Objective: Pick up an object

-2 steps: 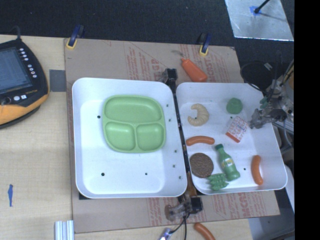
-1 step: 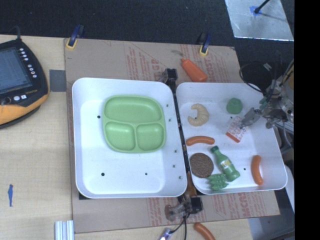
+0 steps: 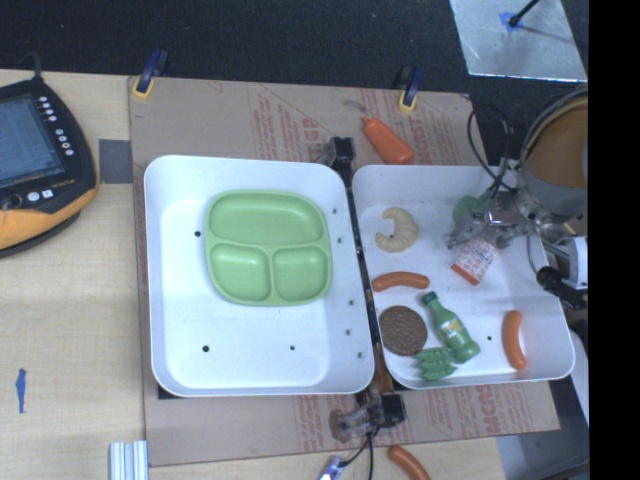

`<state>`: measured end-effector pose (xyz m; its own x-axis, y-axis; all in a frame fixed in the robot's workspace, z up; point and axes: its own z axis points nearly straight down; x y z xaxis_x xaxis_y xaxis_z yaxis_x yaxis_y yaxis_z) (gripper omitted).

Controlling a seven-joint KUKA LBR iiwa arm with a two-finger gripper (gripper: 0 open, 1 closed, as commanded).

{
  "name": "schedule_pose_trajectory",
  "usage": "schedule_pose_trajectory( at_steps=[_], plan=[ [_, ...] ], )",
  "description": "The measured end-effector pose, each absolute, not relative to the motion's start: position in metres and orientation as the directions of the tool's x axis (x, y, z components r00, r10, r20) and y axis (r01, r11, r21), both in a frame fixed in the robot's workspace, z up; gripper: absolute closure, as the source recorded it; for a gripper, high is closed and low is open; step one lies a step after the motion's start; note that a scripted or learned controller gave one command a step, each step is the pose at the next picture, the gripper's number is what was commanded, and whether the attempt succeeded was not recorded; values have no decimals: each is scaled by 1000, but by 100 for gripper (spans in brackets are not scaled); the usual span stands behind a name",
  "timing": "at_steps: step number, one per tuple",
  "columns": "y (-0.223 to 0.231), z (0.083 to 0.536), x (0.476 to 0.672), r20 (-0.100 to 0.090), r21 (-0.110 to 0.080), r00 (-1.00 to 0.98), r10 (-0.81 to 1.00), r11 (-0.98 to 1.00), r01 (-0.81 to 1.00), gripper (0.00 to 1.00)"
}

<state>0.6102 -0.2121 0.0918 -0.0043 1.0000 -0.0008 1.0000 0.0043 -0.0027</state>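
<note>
The right bin (image 3: 560,368) holds several toy foods: a croissant (image 3: 398,228), a sausage (image 3: 400,281), a brown patty (image 3: 403,329), a green bottle (image 3: 450,328), a green leafy piece (image 3: 435,365), and a second sausage (image 3: 514,339). A red-and-white packet (image 3: 473,260) lies near the bin's upper right. My gripper (image 3: 487,224) hangs low over that corner, just above the packet and beside a small green object (image 3: 468,210). The arm's body hides part of that corner.
The left bin (image 3: 180,348) carries a green divided plate (image 3: 268,245). An orange carrot (image 3: 387,140) lies on the cardboard behind the bins. Another sausage (image 3: 410,460) lies in front of them. A teach pendant (image 3: 35,163) sits at the far left.
</note>
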Motion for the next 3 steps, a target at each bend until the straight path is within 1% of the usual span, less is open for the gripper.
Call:
schedule_pose_trajectory(
  at_steps=[1, 2, 3],
  plan=[
    [-194, 93, 657, 0, 0, -5, 1000, 5, 1000, 0],
    [-195, 105, 657, -2, -1, -9, 1000, 9, 1000, 100],
    [-161, 153, 652, 0, 0, -5, 1000, 5, 1000, 100]
  ],
)
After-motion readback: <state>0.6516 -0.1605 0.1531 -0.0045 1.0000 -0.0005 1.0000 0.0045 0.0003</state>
